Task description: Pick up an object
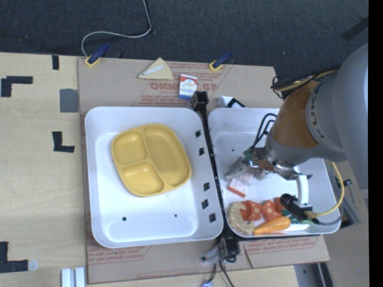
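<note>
Toy food lies along the right bin's (239, 121) near edge: pizza slice (246, 213), carrot (272, 225). A small white-and-red packet (237, 187) sits just above them. The gripper (250, 165) hangs low beside that packet, seemingly touching it; its state is too blurred to tell. Left bin (96, 178) holds a yellow divided plate (149, 159).

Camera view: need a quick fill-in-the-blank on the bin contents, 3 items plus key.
1. The yellow divided plate lies in the ____ bin of this view.
2. The plate has ____ compartments.
3. The orange carrot lies at the near edge of the ____ bin, below the end effector.

Missing words: left; three; right
</note>
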Available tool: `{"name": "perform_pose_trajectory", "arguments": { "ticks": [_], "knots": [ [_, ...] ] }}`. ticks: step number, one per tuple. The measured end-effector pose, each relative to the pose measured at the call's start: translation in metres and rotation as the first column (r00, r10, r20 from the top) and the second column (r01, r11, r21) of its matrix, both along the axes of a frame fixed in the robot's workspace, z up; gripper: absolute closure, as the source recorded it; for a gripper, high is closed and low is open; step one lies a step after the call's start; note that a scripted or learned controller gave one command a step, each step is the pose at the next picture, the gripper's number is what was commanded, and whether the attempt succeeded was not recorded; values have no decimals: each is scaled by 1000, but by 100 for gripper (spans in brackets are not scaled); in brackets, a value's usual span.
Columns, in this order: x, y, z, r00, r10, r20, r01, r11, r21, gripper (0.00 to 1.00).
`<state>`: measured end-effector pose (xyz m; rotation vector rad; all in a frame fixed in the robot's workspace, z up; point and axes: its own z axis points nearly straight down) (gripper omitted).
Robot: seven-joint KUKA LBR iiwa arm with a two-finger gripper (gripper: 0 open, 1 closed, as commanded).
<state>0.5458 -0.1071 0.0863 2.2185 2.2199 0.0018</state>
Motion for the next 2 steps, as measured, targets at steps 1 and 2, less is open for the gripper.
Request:
{"name": "perform_pose_trajectory", "arguments": {
  "ticks": [1,2],
  "knots": [
    [-10,7,0,1000,-1,4,1,1000,-3,0],
    [-12,12,0,1000,-1,4,1,1000,-2,0]
  ]
}}
